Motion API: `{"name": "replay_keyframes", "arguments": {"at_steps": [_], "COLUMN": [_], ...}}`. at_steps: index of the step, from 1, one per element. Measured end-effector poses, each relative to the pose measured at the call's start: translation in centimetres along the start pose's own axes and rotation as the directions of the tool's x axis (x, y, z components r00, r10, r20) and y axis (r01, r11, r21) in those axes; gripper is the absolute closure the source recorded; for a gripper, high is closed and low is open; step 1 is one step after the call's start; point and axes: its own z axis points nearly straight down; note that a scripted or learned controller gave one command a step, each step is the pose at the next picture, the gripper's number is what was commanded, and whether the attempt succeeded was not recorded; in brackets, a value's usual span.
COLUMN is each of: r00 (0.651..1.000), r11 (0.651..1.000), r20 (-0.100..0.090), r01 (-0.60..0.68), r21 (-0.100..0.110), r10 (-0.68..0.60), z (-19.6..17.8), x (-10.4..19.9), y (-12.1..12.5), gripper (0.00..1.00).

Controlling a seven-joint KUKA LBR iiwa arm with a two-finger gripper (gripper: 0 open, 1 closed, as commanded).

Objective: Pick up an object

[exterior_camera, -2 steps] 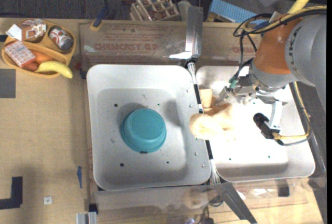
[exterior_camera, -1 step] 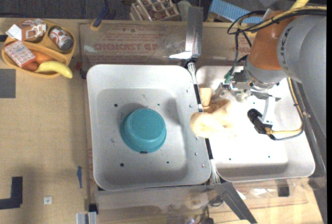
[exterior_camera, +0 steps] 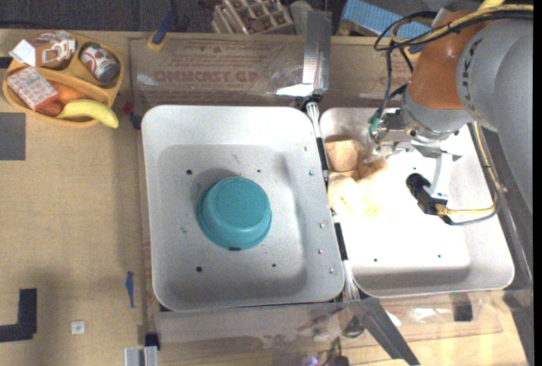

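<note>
On the bench I'm seeing two white bins: the left bin [exterior_camera: 169,135] is holding a teal bowl [exterior_camera: 236,213], and the gripper [exterior_camera: 378,151] is hanging over tan objects [exterior_camera: 343,156] in the right bin [exterior_camera: 423,258]; whether they're grasped, I cannot tell.

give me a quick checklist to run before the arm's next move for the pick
1. Target in the arm's bin: ok, tan objects lie at the right bin's left edge.
2. Gripper near the target: ok, it sits just right of them.
3. Object between the fingers: cannot tell, the wrist hides them.
4. Teal bowl out of the way: ok, it rests upside down in the left bin.
5. Cable clear of the target: ok, it trails right of the gripper.
</note>
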Motion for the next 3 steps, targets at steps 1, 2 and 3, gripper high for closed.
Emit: {"name": "replay_keyframes", "arguments": {"at_steps": [1, 2, 3], "r00": [0.983, 0.849, 0.915], "r11": [0.982, 0.849, 0.915], "r20": [0.0, -0.005, -0.003], "r01": [0.186, 0.528, 0.404], "r21": [0.012, 0.009, 0.01], "r10": [-0.186, -0.528, -0.404], "z": [-3.7, -8.3, -8.5], "x": [0.6, 3.0, 4.6], "y": [3.6, 3.3, 3.5], "gripper": [1.0, 1.0, 1.0]}}
